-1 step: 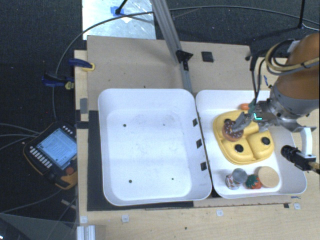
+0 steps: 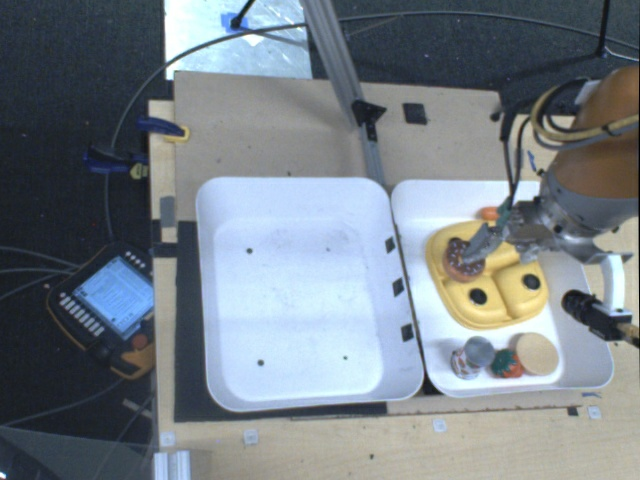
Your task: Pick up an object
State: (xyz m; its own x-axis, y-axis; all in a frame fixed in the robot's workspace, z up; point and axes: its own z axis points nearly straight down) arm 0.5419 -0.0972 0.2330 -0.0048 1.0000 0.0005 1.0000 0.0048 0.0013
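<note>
Handheld control pendant (image 2: pixel 105 303), lit screen, on dark floor at far left among cables. Tan desk (image 2: pixel 270 128); blue-and-yellow clamps (image 2: pixel 150 128) on its left edge. Left white bin (image 2: pixel 215 208). Right white bin (image 2: pixel 420 208): yellow moulded tray (image 2: pixel 495 293) in the middle, a brown ring-shaped piece (image 2: pixel 460 255) on its left part. Tool (image 2: pixel 482 243) directly over that piece; whether spread or pinching, cannot tell. Near the front wall: grey round object (image 2: pixel 477 350), red-green item (image 2: pixel 505 364), tan disc (image 2: pixel 537 353). Small orange item (image 2: pixel 488 212) behind the tray.
</note>
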